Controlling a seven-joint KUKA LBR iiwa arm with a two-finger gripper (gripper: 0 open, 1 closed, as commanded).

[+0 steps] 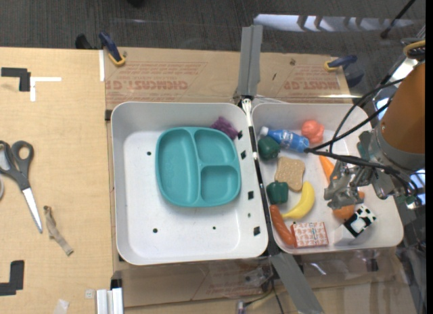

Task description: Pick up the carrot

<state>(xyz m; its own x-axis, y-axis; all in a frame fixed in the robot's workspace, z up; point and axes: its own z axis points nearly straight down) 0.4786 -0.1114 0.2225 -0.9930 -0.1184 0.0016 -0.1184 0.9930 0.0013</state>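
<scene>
the arm (pixel 406 120) reaches in from the right, its orange band high over the right bin (pixel 389 235), the grey wrist bent down and inward. the pincer (pixel 340 194) hangs low inside that bin, by its right half, with dark cables trailing across from it toward the middle of the bin. whether the pincer is parted or closed cannot be told; metal and shadow blur together there, and nothing can be made out between its tips.

the carrot (pixel 327 166) lies in the right bin as a slim orange strip, just up and left of the pincer, between the pincer and the slice of bread (pixel 290 172). an orange patch shows just beneath the pincer too, too hidden to name.

counted in the right bin: one carrot, one slice of bread, one banana (pixel 302 202) just below the bread, two dark green vegetables (pixel 268 147) left of the bread, one above and one below, one blue bottle (pixel 285 139) and one round orange fruit (pixel 312 130) toward the far wall, one red-orange sausage-like piece (pixel 281 226) and one red and white packet (pixel 310 234) near the front wall, one black and white toy (pixel 359 220) just below the pincer.

the left bin (pixel 132 228) holds one teal divided plate (pixel 199 166) and one purple piece (pixel 225 126) at the plate's far right corner.

on the bench (pixel 54 164), well left of the bins, lies one pair of scissors (pixel 21 177).
</scene>
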